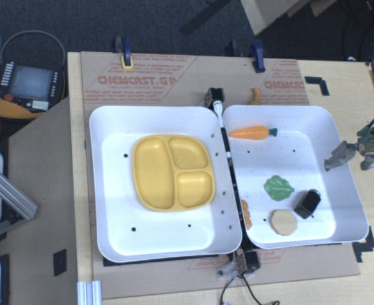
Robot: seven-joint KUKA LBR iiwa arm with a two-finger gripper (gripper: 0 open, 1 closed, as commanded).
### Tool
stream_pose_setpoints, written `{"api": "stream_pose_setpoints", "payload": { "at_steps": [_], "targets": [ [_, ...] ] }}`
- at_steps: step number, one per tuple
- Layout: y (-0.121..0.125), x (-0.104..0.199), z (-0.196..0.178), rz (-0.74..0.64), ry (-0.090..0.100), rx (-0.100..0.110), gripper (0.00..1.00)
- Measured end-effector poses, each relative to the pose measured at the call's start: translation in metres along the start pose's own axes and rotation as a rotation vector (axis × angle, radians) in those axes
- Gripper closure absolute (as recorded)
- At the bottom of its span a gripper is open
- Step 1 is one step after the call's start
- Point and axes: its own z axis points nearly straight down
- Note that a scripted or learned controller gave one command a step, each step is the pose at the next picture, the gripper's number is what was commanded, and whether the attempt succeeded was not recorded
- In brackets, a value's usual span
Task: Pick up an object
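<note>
The right white bin [324, 122] holds an orange carrot with a green top [249, 132] near its far left corner. A green leafy piece [278, 187] lies in the middle, a small black block [307, 203] to its right, and a round beige piece [283, 222] near the front wall. My gripper [353, 158] hangs over the bin's right rim, open, with nothing between its two grey fingers [337, 157]. It is to the right of and beyond the black block and apart from every object.
The left white bin [104, 189] holds a yellow divided plate [173, 171]. A small orange-brown piece [245, 214] lies by the rim between the bins. Clamps [128, 51] hold the cardboard sheet at the bench's back edge. A handheld screen unit [29, 82] sits at far left.
</note>
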Motion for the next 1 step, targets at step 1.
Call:
{"api": "stream_pose_setpoints", "payload": {
  "at_steps": [1],
  "targets": [
    [0.0024,0.0005,-0.0057,-0.004,-0.003,-0.011,0.00]
  ]
}}
